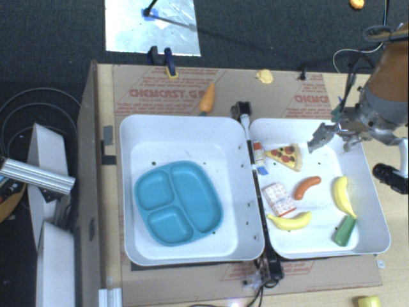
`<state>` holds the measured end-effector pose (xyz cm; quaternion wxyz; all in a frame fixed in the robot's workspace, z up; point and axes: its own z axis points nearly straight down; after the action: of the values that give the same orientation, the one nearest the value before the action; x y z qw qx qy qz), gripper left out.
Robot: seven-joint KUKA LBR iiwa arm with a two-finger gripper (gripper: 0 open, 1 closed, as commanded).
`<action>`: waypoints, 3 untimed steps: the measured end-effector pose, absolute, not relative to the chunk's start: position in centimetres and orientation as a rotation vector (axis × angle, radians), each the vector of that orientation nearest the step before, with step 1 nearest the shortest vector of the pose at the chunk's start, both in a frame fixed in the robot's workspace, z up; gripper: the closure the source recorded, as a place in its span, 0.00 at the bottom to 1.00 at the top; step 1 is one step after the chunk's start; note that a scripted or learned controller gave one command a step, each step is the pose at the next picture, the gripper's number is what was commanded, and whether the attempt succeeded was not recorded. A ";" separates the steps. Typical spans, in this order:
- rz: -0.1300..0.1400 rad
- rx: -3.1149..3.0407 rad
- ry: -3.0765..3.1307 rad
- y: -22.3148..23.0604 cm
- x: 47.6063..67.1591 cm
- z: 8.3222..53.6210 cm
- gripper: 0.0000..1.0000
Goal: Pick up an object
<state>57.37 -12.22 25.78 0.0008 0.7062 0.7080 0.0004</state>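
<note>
Dark carpet-like floor surrounds the tabletop (160,94), a cardboard-covered surface with red lettering, and on it sit two shallow white bins side by side. Left bin (137,139) carries a blue divided plate (177,201) — three compartments, lying flat. Right bin (377,229) has the toys: a pizza slice (285,156) near the top, a red sausage (307,186) just below it, a small red-and-white checked packet (278,198) toward the divider, a yellow banana (290,220) lying across just beneath the packet, a second banana (343,196) more upright to the right, and a green piece (344,231) right below that one, near the bin's lower right corner. A slim tube-like item (258,157) lies along the divider; what it is I can't make out.

Over the right bin's upper right corner hangs the tool (339,136) — grey, blurred, with the arm (388,88) and its orange band cut off by the frame edge. One grey prong juts left toward the pizza slice, above the bin floor; whether the tool is spread or pressed together, I cannot tell. Nothing is seen between its prongs.

On the cardboard behind the bins: an orange carrot-like piece (206,98) and a small yellow lump (264,77). Further back, a shiny square sheet (152,18) on the floor. At left, cables and a metal rail (37,175), partly cropped.
</note>
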 end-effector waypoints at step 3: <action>0.002 2.218 2.223 -13.3 56.1 9.5 1.00</action>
<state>56.07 -13.29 9.47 0.0007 0.7064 0.7078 0.0008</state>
